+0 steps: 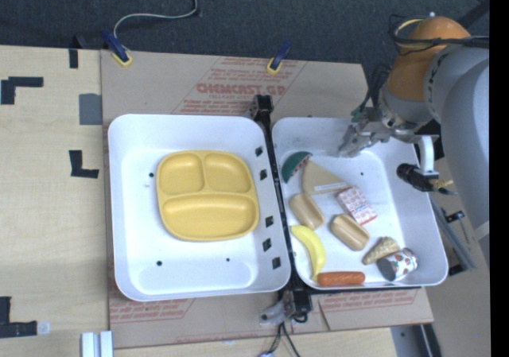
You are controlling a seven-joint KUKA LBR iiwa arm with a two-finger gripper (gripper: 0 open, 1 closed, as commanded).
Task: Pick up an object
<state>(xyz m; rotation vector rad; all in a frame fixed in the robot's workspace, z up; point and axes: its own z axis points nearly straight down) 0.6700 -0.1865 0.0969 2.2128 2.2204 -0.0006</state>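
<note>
The gripper [355,141] hangs over the back of the right bin [413,212] with nothing between its fingers (whether they are parted or closed I cannot tell), so a good pick means dropping straight onto one well-separated item, such as the cheese wedge [320,176] just beside it. That bin also holds a banana [310,247], a sausage [340,277], two bread rolls [305,210], a red-and-white packet [356,205] and a green slice [296,162], while the left bin [131,212] holds a yellow divided plate [208,195].
</note>
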